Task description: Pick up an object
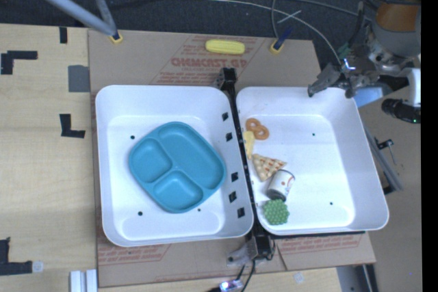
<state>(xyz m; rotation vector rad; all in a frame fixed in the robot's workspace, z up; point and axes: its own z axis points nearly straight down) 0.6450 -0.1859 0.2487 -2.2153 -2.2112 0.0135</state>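
Several small items lie along the left side of the right bin (342, 147): a pretzel (256, 128), a yellow strip (249, 144), a waffle-patterned wedge (267, 165), a small can (280, 183) on its side and a green broccoli-like piece (276, 213). A blue divided plate (176, 165) lies in the left bin (116, 147). My gripper (335, 82) hangs over the right bin's far right corner, well away from the items, with nothing seen between its fingers.
A yellow banana-shaped toy (224, 46) lies on the cardboard behind the bins. Cables loop across the dark floor at the back. A black clip strip (236, 147) joins the two bins. The arm's body (397, 17) stands at the right edge.
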